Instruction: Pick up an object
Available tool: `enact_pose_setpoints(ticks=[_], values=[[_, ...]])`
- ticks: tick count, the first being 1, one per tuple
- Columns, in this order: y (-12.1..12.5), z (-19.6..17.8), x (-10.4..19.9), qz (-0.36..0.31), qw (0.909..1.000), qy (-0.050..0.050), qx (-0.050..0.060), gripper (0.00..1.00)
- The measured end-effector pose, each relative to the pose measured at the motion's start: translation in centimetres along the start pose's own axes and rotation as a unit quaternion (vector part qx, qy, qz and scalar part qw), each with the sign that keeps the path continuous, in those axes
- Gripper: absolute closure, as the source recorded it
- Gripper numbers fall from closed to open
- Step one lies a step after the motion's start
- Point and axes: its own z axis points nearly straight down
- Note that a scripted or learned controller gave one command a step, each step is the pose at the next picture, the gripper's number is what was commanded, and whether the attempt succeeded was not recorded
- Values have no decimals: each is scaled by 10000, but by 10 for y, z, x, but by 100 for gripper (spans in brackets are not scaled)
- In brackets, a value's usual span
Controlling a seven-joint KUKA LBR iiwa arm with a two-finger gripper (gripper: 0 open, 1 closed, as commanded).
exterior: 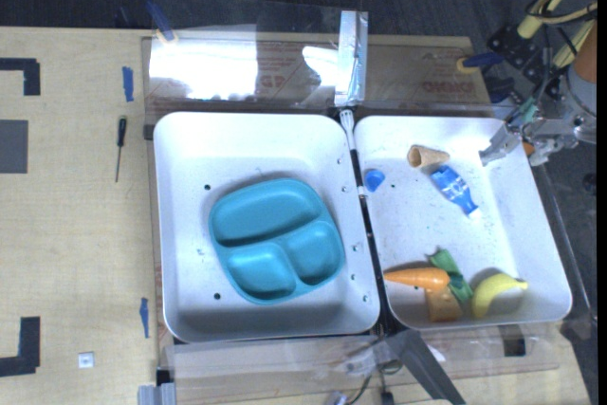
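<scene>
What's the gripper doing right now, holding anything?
Gripper: at the right bin's upper right rim, nothing seen between its fingers; open or shut cannot be told.

The arm (580,62) is cut off at the right edge; its end effector (512,139) is too blurred to read.

Arm: enters from the right edge, upper right corner; only the wrist end is in frame.
Wrist: orange band visible at the far right edge, grey housing just below it.
Cabling: yellow and black hoses loop above the wrist, running off the top right corner.
Gripper (501,147): at the upper right, pointing down-left at a slant, tip over the right bin's top right rim.
Height: can't tell if the tip touches the rim or hangs above it.
Fingers: one pale grey finger reads clearly; spacing to the other is not resolvable.
Load: nothing visible between the fingers.
</scene>
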Motion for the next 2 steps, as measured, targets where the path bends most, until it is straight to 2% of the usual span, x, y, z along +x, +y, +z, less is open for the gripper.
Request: enact_pose_setpoints(ticks=[1,2], values=[[0,106,64,-653,9979,-14,-38,0],[2,96,64,-656,9978,-21,-58,100]])
